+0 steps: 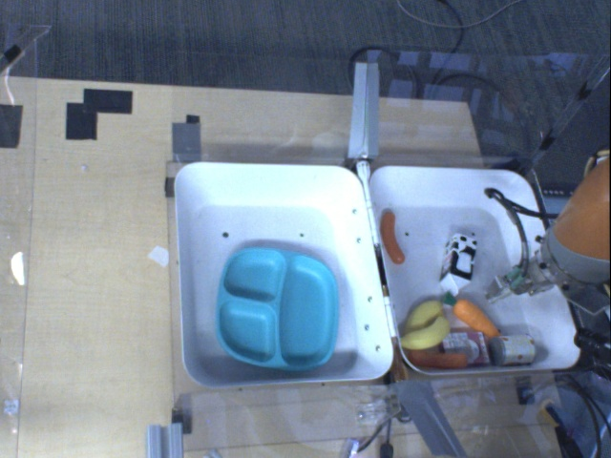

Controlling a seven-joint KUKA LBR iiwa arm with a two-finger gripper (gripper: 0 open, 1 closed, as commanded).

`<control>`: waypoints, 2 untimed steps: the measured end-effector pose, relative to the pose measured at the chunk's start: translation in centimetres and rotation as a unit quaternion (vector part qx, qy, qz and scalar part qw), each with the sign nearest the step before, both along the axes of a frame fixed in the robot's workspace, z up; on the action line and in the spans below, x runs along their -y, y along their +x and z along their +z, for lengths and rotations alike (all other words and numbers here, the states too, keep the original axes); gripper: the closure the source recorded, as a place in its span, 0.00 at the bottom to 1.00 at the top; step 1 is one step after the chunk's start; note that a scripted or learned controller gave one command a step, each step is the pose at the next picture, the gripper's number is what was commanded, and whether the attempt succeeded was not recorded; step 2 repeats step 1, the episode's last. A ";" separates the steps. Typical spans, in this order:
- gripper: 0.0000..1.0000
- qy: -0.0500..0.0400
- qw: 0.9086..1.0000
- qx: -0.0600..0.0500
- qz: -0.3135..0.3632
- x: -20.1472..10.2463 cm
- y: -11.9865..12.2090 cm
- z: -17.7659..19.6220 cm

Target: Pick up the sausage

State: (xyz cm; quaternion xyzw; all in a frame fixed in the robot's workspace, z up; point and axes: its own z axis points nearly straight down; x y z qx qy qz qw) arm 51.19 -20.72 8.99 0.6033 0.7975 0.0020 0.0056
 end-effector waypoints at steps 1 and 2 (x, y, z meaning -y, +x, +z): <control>0.00 -0.002 1.000 0.003 0.000 0.1 0.1 0.1; 0.00 -0.002 1.000 0.003 0.000 0.1 0.1 0.1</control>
